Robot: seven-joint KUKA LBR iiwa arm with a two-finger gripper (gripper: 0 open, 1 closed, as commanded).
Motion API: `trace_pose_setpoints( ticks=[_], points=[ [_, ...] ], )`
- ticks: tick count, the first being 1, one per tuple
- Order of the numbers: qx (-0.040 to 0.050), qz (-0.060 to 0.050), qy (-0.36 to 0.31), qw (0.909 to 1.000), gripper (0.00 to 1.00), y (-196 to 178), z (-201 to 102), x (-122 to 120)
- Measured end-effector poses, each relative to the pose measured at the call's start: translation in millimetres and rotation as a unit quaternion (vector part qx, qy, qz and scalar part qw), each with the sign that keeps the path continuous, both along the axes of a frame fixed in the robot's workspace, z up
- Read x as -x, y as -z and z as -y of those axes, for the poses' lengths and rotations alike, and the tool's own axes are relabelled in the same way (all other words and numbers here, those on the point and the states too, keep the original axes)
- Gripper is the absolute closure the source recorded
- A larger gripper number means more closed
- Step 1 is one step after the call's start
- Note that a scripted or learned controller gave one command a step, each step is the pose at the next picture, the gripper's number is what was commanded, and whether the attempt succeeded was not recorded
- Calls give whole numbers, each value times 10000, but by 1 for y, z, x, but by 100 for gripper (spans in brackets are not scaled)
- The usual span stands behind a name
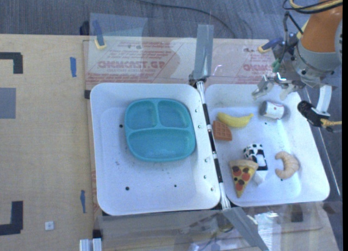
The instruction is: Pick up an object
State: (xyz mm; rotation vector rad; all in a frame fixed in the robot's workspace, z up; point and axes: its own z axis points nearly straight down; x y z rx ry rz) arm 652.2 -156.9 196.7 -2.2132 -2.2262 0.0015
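The right bin (310,190) holds several small objects: a yellow banana (235,119), a brown waffle piece (222,130), a pizza slice (242,175), a black-and-white cow toy (254,154), a croissant (287,164) and a small grey can (272,109) lying on its side. My gripper (273,90) hangs over the back of this bin, just behind the grey can. Its two fingers stand spread apart with nothing between them. The orange-banded wrist rises behind it at the upper right.
The left bin (109,190) carries a teal divided plate (160,129). A metal divider runs between the bins. A black part of the arm (308,112) juts over the right bin's far right rim.
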Motion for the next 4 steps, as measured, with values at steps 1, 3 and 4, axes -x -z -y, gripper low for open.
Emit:
trace_pose_setpoints(
  ticks=[1, 3, 4],
  points=[
    [1, 10, 460, 9989, 0, 104, -16, 78],
    [57, 115, -836, 9964, 100, 96, -35, 113],
    [4, 16, -1505, 9886, 100, 13, -79, 43]
  ],
)
